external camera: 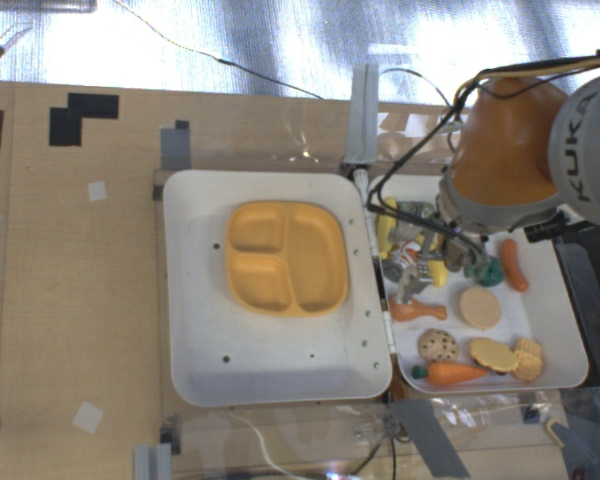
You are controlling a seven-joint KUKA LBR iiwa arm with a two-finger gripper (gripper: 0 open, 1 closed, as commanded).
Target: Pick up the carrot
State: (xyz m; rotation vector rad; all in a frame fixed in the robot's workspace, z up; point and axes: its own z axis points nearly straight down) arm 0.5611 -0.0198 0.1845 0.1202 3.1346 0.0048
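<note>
arm: "KUKA" lettering on grey link, orange band | gripper: low over right bin's left side among toy food, finger opening cannot be told, perhaps touching a yellow piece | carrot: near right bin's front edge | yellow tray: left bin centre

The grey arm with its orange band reaches in from the right, its two-finger gripper pointing down.

orange carrot flat in right bin
</note>
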